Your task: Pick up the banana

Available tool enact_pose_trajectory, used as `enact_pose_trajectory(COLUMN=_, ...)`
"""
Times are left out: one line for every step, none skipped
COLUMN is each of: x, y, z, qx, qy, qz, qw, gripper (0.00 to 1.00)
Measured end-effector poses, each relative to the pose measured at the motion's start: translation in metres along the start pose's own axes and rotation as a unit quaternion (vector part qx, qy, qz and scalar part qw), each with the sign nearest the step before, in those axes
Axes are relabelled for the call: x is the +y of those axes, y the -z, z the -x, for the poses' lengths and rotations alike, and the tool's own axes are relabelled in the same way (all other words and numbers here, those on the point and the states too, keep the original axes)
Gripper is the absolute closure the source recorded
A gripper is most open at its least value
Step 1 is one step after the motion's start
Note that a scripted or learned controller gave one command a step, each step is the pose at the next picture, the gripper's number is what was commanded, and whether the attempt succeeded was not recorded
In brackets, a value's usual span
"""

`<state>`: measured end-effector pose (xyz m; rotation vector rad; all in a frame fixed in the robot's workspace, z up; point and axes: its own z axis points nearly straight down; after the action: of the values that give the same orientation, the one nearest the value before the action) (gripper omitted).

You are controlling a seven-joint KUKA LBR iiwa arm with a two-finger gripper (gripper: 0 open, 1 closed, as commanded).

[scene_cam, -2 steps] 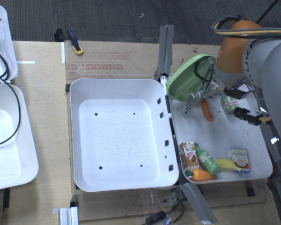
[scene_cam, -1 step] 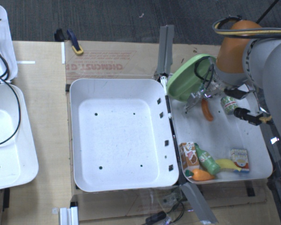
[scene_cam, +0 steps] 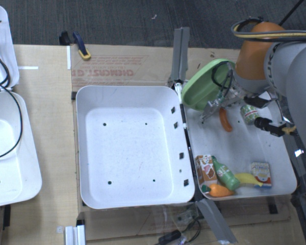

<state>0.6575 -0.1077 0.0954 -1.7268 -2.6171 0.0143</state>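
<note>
Grey metal arm with its orange band enters from the right; the gripper [scene_cam: 210, 111] hangs over the upper part of the right bin [scene_cam: 275, 152] — whether it is wide or narrow cannot be told from this angle, since cables and the wrist crowd it. Nothing shows between its tips.

Landmark: the right bin. Against its upper left corner, just beside the gripper, a pale green bowl [scene_cam: 204, 84] stands tilted on its edge. An orange carrot-like piece [scene_cam: 225, 120] lies just right of the gripper tips. A small green-labelled can [scene_cam: 249, 114] sits further right in the bin's upper part.

Banana [scene_cam: 246, 179] — yellow, lying flat near the bin's lower edge, well apart from the gripper. Touching its left end, a green bottle [scene_cam: 225, 174]; left of that a brown carton [scene_cam: 206, 170]; below, an orange fruit [scene_cam: 218, 190]. A small box [scene_cam: 261, 173] touches the banana's right end.

Left bin [scene_cam: 130, 147] adjoins the right bin's left wall.
</note>
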Motion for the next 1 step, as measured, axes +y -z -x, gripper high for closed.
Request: enact_pose_trajectory(x=0.0, y=0.0, z=0.0, qx=0.0, qy=0.0, qz=0.0, qw=1.0, gripper=0.0)
